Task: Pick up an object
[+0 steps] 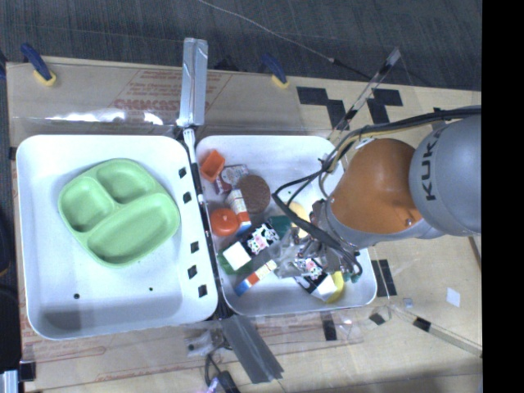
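Though crowded, holds plenty to choose from: right bin (270,147), lower centre of the frame, packed with small toys. Orange cup-like piece (213,164) at its upper left, brown round disc (255,191) just beside and below, orange lump (223,221) near the left wall, black-and-white cow-patterned block (260,239) in the middle, white-and-green block (235,256) lower left, yellow piece (331,287) at the lower right corner.

Reaches in from the right, grey arm with orange band, gripper (304,262) low over the clutter toward the bin's lower right, close to the cow-patterned block and a second small printed block (310,269). Cannot tell whether the jaws stand released or clenched, nor whether anything sits between them; too tangled with cables and toys to read.

Likely light, all of it: small plastic or foam playthings, stiff enough to take a pinch, none looking fragile. Probably best taken across flat opposite faces on the blocks; smooth printed sides may slip, so a square, centred pinch. Disc and rounded lump harder: apt to roll or squirt out. Neighbours touching on most sides, so little room to slide in beside a target without nudging others.

Left bin (33,244) with a green divided plate (119,210), well apart from the work.
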Robot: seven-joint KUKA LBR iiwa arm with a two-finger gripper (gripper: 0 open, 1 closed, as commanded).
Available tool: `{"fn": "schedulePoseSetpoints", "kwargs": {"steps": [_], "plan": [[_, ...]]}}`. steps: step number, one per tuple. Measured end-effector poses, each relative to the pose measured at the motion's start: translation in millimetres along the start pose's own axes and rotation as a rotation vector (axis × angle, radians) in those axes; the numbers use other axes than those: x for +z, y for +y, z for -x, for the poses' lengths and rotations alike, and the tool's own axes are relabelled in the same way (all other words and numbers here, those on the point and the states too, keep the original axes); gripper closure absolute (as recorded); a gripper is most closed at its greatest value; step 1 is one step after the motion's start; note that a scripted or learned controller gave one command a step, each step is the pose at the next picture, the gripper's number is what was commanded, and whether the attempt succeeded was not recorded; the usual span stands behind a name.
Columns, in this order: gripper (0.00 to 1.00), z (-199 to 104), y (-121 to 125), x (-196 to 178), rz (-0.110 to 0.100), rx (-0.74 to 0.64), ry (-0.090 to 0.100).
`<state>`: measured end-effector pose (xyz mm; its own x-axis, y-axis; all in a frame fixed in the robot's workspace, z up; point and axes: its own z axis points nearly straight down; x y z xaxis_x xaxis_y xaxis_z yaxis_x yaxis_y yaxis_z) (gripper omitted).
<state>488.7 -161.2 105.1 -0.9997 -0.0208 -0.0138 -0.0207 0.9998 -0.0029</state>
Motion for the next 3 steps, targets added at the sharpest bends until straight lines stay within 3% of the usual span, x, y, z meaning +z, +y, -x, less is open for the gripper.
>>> {"fn": "schedulePoseSetpoints", "kwargs": {"steps": [1,2,3], "plan": [[1.0,24.4,67.0,13.9,0.003,0.179,0.013],[1.0,98.1,84.3,-90.8,0.001,0.205,0.003],[1.0,83.7,30.7,-23.8,0.0,-0.141,-0.008]]}}
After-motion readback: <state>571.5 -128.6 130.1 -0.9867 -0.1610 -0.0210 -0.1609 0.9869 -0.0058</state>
